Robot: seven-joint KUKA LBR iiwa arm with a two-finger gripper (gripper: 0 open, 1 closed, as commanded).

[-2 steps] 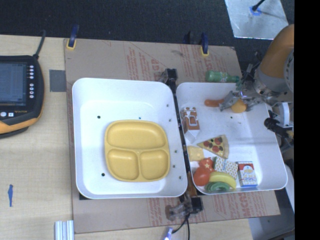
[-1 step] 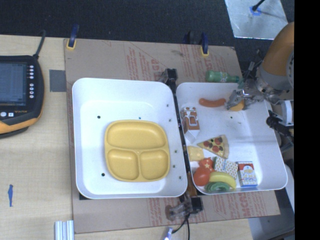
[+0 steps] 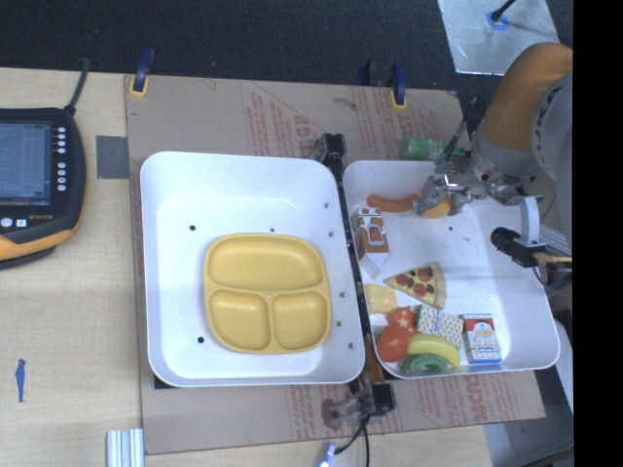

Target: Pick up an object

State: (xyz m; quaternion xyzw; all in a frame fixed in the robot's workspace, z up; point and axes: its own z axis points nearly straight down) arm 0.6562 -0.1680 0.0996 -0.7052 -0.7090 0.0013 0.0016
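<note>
Orange-yellow toy (image 3: 437,203) sat under my gripper (image 3: 440,199) in right bin (image 3: 526,358) | jaws' state: I couldn't tell | advised centring before closing, clear of hot dog (image 3: 391,202).

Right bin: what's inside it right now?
The right bin holds a hot dog, pizza slice, tomato, banana and small carton. The end effector covers a yellow piece I can't identify.

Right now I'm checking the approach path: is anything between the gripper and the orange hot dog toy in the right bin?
Nothing visible is. The gripper sits in the shallow white right bin, just right of the orange hot dog toy. Between them I see bare bin floor. The pizza slice toy lies nearer the camera, off that line.
</note>
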